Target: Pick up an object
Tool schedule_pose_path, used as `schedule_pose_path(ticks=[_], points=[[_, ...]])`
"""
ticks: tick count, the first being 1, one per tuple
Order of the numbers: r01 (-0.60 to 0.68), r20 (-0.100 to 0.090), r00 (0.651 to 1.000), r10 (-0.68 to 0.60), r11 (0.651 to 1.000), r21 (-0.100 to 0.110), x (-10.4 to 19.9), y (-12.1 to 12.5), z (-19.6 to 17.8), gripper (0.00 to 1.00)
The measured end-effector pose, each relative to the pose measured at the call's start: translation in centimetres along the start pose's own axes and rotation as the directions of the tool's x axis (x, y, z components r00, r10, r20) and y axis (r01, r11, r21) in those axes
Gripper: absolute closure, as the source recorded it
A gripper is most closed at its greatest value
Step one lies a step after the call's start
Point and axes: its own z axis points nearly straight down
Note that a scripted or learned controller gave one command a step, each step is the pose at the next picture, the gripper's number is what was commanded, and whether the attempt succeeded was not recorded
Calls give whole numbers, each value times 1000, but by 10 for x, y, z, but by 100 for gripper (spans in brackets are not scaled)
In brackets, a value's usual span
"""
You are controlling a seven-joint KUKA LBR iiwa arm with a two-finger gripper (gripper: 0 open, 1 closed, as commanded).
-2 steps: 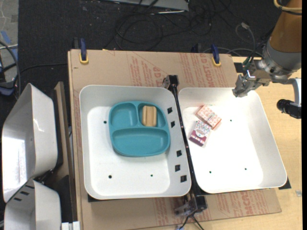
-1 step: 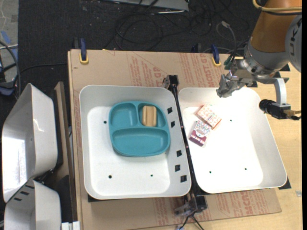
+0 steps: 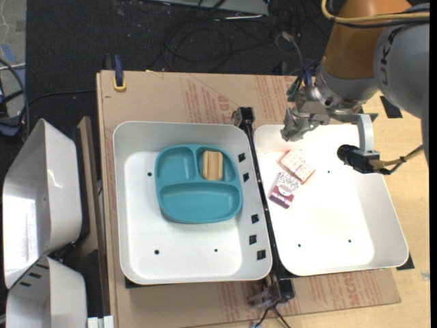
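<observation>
Two small packets lie in the right bin near its left side: a pink-and-white one and, just below it, a purple-and-white one. My gripper hangs over the bin's far left corner, just above the pink packet, with nothing seen between its fingers. In the left bin sits a teal divided plate with a tan block in its upper right compartment.
A black divider strip runs between the two bins. A black fitting with a cable sits at the right bin's far right. White containers stand off the bench at the left. The right bin's lower half is bare white floor.
</observation>
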Motion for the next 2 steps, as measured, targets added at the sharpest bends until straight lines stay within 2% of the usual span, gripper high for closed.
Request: schedule_pose_path(ticks=[1,2], points=[[-1,0,1000,1,1000,1,50,-7,16,100],[0,0,1000,0,1000,0,101,-10,16,100]])
